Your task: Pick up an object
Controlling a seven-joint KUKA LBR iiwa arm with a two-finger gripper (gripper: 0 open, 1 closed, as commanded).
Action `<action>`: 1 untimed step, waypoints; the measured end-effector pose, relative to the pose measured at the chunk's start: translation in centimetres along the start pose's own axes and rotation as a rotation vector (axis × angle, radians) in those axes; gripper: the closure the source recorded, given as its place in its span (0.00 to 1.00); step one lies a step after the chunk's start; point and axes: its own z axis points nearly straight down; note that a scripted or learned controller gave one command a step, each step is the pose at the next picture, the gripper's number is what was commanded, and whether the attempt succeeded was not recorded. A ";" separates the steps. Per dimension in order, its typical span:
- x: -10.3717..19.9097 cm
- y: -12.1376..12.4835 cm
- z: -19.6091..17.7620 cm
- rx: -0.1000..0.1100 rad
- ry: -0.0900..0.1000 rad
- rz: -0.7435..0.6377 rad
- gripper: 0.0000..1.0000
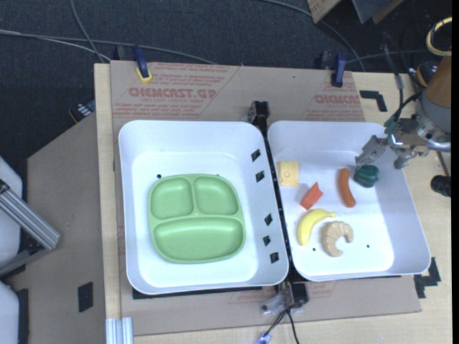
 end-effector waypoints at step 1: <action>0.1 0.3 -0.9 -0.015 -0.003 -0.004 0.00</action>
